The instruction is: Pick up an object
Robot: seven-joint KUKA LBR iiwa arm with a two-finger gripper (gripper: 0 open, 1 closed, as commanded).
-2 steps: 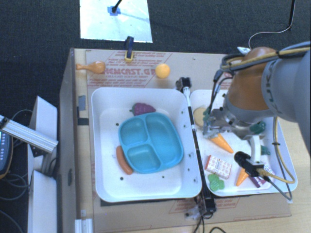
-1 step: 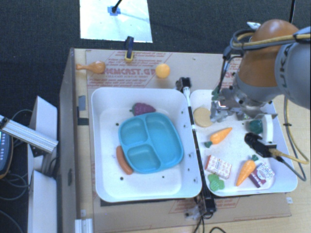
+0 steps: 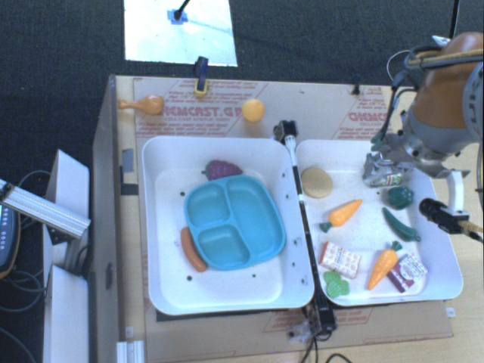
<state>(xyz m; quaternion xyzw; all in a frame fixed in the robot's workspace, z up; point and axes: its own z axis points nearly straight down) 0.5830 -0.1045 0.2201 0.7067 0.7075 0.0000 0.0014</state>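
Carrots (image 3: 345, 212) (image 3: 383, 267) lie in the right bin (image 3: 452, 272), one at its middle and one near the lower edge, with a tan disc (image 3: 317, 181), a dark green ball (image 3: 399, 197), a green pod (image 3: 400, 224), a cracker pack (image 3: 340, 259) and broccoli (image 3: 336, 283) around them. At upper right of that bin the gripper (image 3: 383, 172) hangs low over the floor; how far it gapes, or whether it grips anything, cannot be told. A blue tray (image 3: 231, 221), sausage (image 3: 193, 249) and purple grapes (image 3: 222, 169) sit in the left bin (image 3: 166, 278).
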